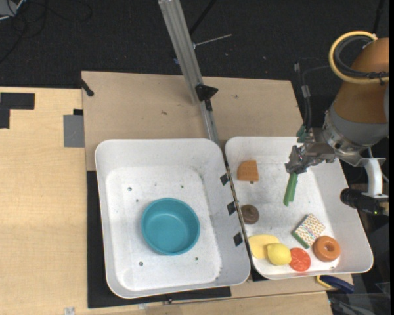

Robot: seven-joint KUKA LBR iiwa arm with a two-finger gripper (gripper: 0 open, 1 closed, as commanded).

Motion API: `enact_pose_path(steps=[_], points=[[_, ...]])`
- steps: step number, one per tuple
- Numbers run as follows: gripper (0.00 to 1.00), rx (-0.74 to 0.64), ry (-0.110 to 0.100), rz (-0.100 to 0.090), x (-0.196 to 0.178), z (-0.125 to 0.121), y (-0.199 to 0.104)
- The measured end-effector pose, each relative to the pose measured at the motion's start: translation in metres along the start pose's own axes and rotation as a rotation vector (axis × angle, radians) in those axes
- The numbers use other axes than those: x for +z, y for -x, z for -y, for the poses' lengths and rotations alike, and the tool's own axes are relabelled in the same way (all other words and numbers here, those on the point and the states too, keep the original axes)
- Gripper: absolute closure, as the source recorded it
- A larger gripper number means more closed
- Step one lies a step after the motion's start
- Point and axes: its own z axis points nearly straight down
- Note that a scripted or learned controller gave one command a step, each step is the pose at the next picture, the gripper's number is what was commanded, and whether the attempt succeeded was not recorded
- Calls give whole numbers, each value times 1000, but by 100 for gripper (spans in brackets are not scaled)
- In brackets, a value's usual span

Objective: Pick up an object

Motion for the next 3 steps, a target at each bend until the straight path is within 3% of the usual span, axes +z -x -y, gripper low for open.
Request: enact_pose_path(steps=[2, 3], points=[[100, -4, -4, 0, -5, -25, -108], [100, -3, -5, -1, 13, -37, -161]])
